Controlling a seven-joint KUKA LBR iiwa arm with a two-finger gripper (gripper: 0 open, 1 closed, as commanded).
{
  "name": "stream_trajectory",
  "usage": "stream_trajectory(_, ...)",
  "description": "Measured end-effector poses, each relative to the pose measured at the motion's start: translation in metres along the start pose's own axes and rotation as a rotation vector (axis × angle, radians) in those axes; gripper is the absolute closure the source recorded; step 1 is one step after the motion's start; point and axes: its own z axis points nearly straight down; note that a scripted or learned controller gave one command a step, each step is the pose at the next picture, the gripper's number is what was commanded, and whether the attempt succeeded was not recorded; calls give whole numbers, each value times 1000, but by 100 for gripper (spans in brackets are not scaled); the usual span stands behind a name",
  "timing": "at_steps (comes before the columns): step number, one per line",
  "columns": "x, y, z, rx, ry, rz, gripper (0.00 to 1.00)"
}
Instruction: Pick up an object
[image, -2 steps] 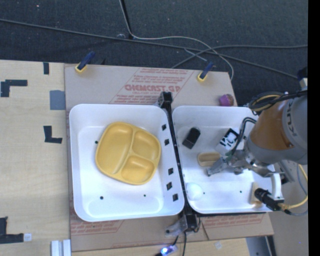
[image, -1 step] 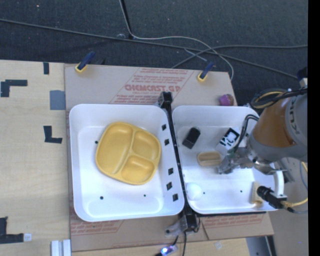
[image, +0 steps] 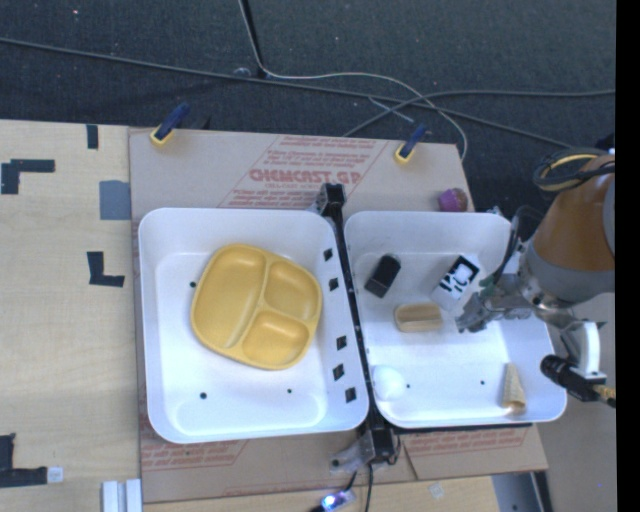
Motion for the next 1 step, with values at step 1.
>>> stream_trajectory(1,0,1,-53,0,0,-1,100)
